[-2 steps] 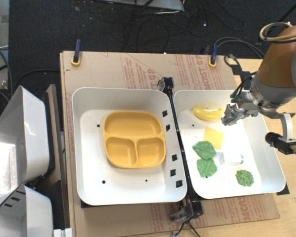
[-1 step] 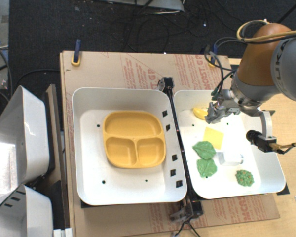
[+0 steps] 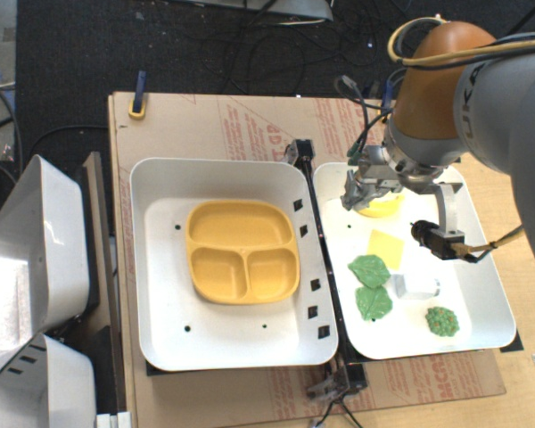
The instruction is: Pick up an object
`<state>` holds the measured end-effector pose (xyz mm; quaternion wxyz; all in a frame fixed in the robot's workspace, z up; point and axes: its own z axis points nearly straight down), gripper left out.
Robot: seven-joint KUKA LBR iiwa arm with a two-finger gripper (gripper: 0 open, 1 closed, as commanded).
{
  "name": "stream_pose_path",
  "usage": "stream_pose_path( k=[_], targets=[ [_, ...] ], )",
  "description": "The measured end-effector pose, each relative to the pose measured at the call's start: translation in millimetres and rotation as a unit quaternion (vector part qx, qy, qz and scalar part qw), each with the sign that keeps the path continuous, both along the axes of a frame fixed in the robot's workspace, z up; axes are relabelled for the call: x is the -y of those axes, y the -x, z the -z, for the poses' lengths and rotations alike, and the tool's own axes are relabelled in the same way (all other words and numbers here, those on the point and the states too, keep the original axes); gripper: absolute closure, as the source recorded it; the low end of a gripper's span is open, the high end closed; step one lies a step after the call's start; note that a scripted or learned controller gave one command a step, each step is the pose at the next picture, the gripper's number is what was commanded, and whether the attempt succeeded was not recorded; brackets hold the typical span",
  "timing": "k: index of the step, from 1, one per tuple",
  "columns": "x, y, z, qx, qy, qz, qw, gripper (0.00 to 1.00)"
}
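Observation:
My gripper (image 3: 367, 193) hangs low over the back left part of the right bin (image 3: 495, 315), right above a yellow round object (image 3: 382, 207) that peeks out beneath it. In front of it lie a pale yellow flat square (image 3: 386, 247), two green leafy pieces (image 3: 369, 270) (image 3: 374, 303), a small clear block (image 3: 417, 285) and a green broccoli floret (image 3: 442, 321). I see nothing held between the gripper's tips.
The left bin (image 3: 160, 319) holds a yellow divided plate (image 3: 243, 250). A black divider (image 3: 314, 239) runs between the bins. The grey arm with its orange band (image 3: 441, 69) reaches in from the right. White containers (image 3: 27, 257) stand left of the bench.

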<state>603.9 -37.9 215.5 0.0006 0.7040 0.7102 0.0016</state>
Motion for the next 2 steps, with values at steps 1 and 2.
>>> stream_pose_path(
  k=[1, 2],
  targets=[
    [-57.9, -4.7, -14.2, 0.0, -0.0004, 0.0, 1.0, 1.0],
    [-119.5, -6.0, -11.9, -0.001, -0.0002, 0.0, 1.0, 1.0]
  ],
)
